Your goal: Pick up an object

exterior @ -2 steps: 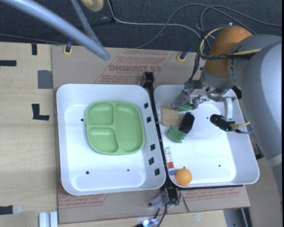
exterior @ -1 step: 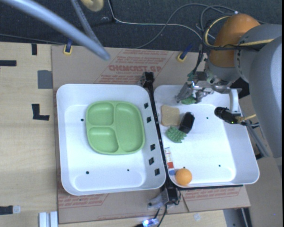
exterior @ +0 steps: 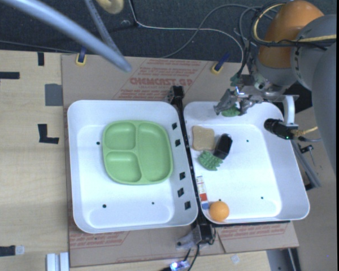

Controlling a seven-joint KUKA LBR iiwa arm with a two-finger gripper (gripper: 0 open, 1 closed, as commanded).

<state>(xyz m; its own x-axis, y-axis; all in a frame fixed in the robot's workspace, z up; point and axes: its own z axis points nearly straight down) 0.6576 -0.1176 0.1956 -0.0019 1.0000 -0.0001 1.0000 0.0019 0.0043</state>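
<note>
The counter (exterior: 22, 168) carries two white bins side by side: the left bin (exterior: 85, 208) holds a green divided plate (exterior: 138, 152), and the right bin (exterior: 271, 191) holds the loose things. The arm (exterior: 296, 35), grey with an orange band, comes in from the upper right of the frame and ends over the right bin's upper edge. Its pincer (exterior: 235, 105) sits there with a small green piece (exterior: 231, 112) at its tips; the piece looks pinched between the fingers, so the pincer reads as clenched on it, though the view is too small to be sure how firm the hold is. Below and left of the pincer, near the bin's left wall, lie a tan block (exterior: 203, 138), a black object (exterior: 222, 145) just beside it, and a green leafy toy (exterior: 210, 161) touching both. An orange ball (exterior: 218, 210) rests well apart in the bin's lower left corner. If the hold is good, a straight lift comes next; otherwise the cluster lies nearest.
</note>
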